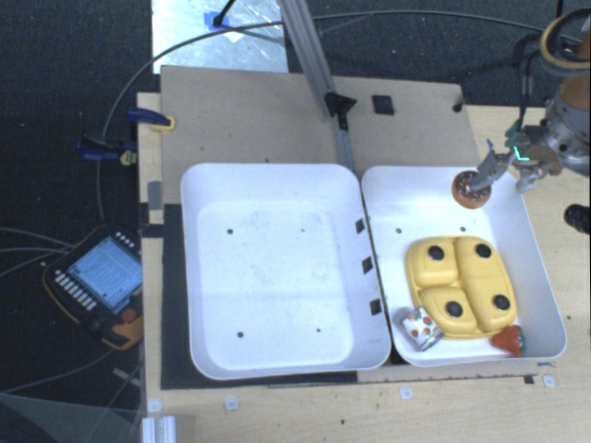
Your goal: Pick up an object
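Note:
In the right bin (397, 220), a brown round object (470, 192) lies against the back wall. My gripper (505, 177) hangs over the bin's back right corner, its fingers spread apart with nothing between them. One fingertip (482, 179) reaches down to the brown object's top edge. A yellow four-lobed toy (460, 286) lies in the front half of the bin. A small white patterned cube (420, 328) sits at the toy's front left. A red piece (508, 341) rests in the front right corner.
The left bin (268, 275) adjoins the right one, with black clips (367, 264) along the shared rim. A slanted metal pole (309, 44) stands behind the bins. A handheld pendant (97, 280) and cables lie off the bench to the left.

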`<state>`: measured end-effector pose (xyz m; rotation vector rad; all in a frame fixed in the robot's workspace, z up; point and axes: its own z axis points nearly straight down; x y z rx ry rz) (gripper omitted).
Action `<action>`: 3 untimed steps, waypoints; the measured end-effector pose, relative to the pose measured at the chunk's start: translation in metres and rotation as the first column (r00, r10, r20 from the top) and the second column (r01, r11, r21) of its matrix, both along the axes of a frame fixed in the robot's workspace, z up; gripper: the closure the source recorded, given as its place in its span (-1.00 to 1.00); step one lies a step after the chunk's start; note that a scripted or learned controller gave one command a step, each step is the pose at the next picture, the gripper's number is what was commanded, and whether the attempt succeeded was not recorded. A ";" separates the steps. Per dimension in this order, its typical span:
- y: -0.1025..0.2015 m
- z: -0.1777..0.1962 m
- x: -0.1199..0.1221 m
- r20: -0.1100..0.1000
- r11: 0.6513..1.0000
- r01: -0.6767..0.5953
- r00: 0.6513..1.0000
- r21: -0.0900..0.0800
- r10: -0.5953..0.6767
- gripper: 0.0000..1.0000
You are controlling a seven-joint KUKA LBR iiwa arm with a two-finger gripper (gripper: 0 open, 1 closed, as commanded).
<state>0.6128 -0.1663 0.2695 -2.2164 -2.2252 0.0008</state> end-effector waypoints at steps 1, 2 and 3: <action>0.000 0.002 0.001 0.003 1.000 0.000 1.000 -0.001 0.000 -1.00; 0.002 -0.040 0.000 0.001 1.000 0.001 1.000 -0.001 -0.001 -1.00; 0.003 -0.102 -0.002 0.000 1.000 0.002 1.000 0.000 -0.002 -1.00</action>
